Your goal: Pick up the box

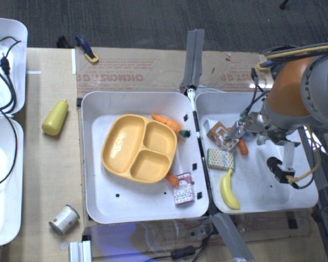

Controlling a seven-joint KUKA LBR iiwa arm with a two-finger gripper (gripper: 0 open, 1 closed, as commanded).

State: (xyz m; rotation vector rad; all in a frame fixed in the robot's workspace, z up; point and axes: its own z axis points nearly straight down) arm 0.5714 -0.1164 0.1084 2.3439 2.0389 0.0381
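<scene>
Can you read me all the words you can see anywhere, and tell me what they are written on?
Red print on the cardboard sheet behind the bins: it looks upside down or mirrored, too blurred to read for sure.
Small box in the left bin: printed, too small to read.
Patterned box in the right bin: too small to read.
Can on the bench: label unreadable.

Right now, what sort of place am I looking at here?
Probably a robotics lab bench for pick-and-place trials. A grey and orange arm reaches over two white bins holding toy food: a banana, a carrot and a yellow divided plate. Loose cables lie at the left.
</scene>
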